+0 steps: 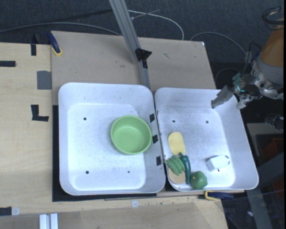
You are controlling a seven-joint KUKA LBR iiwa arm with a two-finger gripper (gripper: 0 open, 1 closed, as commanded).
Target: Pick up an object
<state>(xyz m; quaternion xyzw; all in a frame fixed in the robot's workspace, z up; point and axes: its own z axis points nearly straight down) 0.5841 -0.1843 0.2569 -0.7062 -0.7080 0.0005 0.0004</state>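
We find the arm's two-finger gripper (222, 99) at the upper right rim of the right shallow white bin (238, 137), hanging over the edge with nothing visible in its grasp; whether it is open or closed, we cannot tell from this slant.

The candidate objects lie in the lower part of the right bin. A pale yellow oblong plastic piece (176, 142) sits near the bin's left wall, its long axis running roughly top to bottom of the view. Just below it lies a green leafy toy vegetable (179, 165), touching a tan rounded piece underneath; its long axis tilts down toward the right. A small round green ball-like item (198, 179) rests beside it at the bottom wall. A small white blocky object (217, 162) lies apart to the right.

The left shallow white bin (76, 128) holds a light green round plastic bowl (130, 134), upright, opening upward.
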